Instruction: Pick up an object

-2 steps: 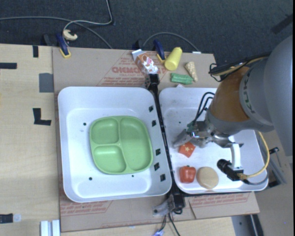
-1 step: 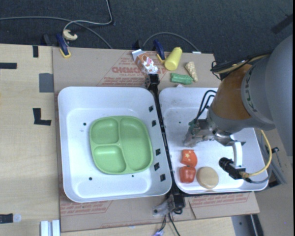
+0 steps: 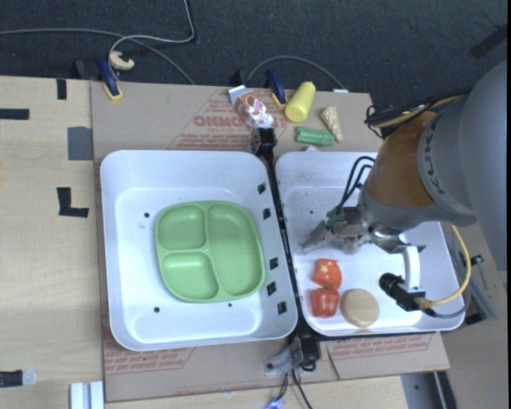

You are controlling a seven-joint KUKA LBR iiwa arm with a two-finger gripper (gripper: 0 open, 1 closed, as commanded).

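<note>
1. Arm [image 3: 447, 164]: seen reaching in from the right over the right bin [image 3: 311, 177]; much of that bin's right half is covered by it.
2. Left bin [image 3: 123, 228]: placed well left of the gripper; a green tray [image 3: 209, 250] with three compartments is held in it, nothing seen on the tray.
3. Gripper [image 3: 317, 239]: set low in the right bin, tips pointed left toward the divider. Whether the tips are apart or together cannot be told; nothing is seen between them.
4. Targets: three small items are grouped just below the gripper — a tan round [image 3: 359, 307] lower right of it, a red piece [image 3: 326, 273] directly beneath, a red block [image 3: 324, 302] under that. The two reds are touching or nearly so; the round sits just beside the block.
5. Outside, beyond the bins' far rim above the gripper: a yellow bottle [image 3: 300, 101], a green bar [image 3: 313, 135], a beige piece [image 3: 330, 123], a small packet [image 3: 254, 109].
6. Risks, as judged: the tips are aimed at bare bin floor, so a close here would likely grab nothing. If a descent onto the red piece is tried, the block may be nudged or two items pinched together. The round could roll off the pads. The cable [image 3: 434, 299] by the wrist could snag.
</note>
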